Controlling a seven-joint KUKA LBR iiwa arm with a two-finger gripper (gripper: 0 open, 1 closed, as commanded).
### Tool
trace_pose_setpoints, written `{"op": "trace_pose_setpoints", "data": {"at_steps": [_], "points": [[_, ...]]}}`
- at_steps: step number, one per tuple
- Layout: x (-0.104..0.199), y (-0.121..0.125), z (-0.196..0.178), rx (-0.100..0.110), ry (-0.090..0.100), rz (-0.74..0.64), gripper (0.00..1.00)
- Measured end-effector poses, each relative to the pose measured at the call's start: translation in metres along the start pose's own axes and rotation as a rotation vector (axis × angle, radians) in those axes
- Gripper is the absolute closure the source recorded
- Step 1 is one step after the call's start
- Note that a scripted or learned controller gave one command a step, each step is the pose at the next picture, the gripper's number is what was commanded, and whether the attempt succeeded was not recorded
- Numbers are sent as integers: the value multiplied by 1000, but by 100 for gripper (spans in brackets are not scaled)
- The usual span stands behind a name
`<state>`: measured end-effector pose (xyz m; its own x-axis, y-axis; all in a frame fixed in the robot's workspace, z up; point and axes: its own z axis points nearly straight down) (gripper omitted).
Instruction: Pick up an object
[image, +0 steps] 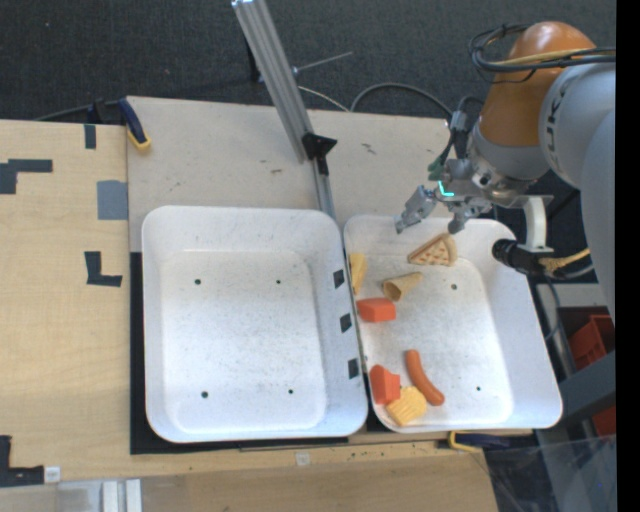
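The right bin holds several toy foods: a pizza slice, a cone-shaped piece, a yellow piece, an orange-red block, a sausage, a red block and a yellow corn piece. My gripper hangs over the bin's back edge, just above and behind the pizza slice. Its two fingers are spread apart with nothing between them.
The left bin sits beside the right one, split by a ridge with black clips. A slanted metal post rises behind the bins. The grey arm with its orange band fills the upper right. Cables trail at the right.
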<state>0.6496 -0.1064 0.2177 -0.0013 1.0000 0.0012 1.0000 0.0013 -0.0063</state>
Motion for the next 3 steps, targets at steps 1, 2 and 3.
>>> {"op": "trace_pose_setpoints", "data": {"at_steps": [1,2,3], "points": [[0,1,-3,-4,-1,-1,0],[-8,-5,56,1,-2,1,0],[-7,-7,100,1,-2,0,0]]}}
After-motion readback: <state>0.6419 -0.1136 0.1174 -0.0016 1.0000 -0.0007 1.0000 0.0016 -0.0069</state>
